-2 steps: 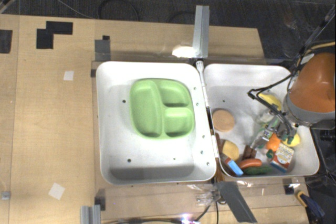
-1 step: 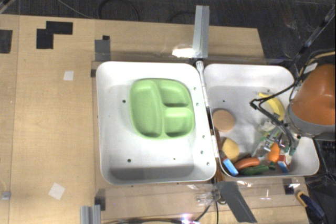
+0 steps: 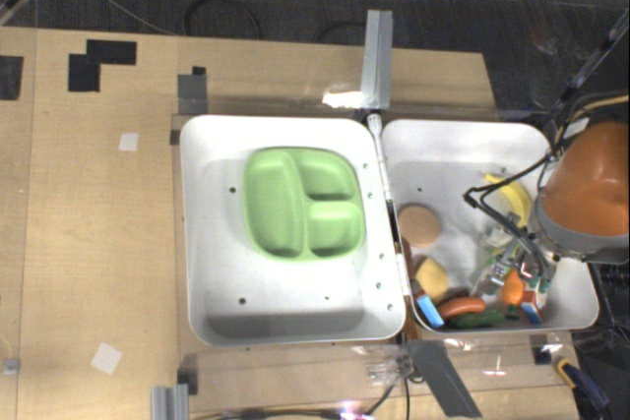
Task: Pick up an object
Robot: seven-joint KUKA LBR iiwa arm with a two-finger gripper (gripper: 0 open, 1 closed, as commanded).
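Pale wooden counter [image 3: 89, 241] carries two shallow white bins; the fingers [image 3: 512, 272] hover low over cluttered small toys [image 3: 463, 305], grip state unclear, nothing lifted yet.

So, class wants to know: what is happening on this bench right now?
A robot arm reaches in from the right over the right bin, its gripper low among a pile of small toy foods at the bin's near edge. Nearby lie a round tan piece, a yellow chunk and a red piece. The left bin holds a green divided tray. Whether anything is gripped cannot be told.
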